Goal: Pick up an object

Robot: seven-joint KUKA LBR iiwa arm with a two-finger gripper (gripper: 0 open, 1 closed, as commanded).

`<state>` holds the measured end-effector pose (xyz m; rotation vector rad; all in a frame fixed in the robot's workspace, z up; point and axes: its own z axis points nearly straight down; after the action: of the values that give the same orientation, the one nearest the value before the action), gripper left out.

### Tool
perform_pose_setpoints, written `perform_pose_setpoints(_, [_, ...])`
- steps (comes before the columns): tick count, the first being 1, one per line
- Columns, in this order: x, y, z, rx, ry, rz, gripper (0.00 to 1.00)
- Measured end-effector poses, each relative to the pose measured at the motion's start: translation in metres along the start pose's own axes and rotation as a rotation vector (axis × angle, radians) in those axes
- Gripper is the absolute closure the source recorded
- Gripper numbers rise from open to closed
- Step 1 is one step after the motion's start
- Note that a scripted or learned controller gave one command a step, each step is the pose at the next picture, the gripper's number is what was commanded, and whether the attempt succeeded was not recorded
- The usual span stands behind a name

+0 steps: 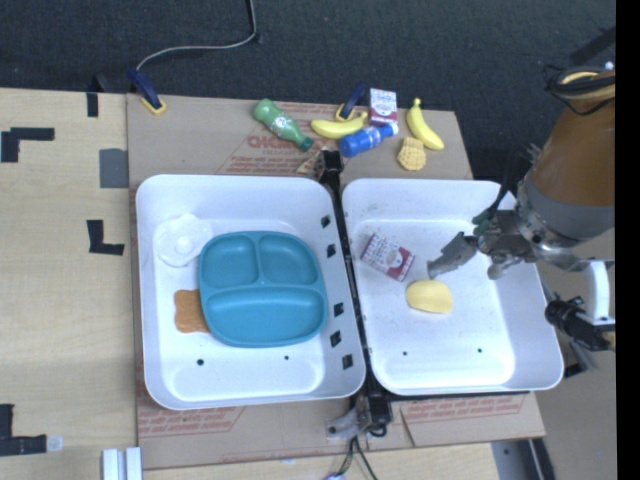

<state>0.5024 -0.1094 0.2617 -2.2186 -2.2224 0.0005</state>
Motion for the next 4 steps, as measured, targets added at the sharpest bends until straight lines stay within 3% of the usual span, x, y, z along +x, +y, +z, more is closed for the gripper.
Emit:
perform_pose_setpoints(1, [0.004, 0.045, 0.082, 0.002, 0.000, 0.000, 0.00])
perform_pose_setpoints(2, [-0.009, 0.054, 0.172, -0.014, -0.008, 0.002, 0.00])
perform_pose_setpoints(3, [0.015, 0.099, 0.175, -0.006, -0.002, -0.001, 0.00])
perform_pose_setpoints(4, [0.013, 0.166, 0.173, -0.001, -0.002, 0.001, 0.00])
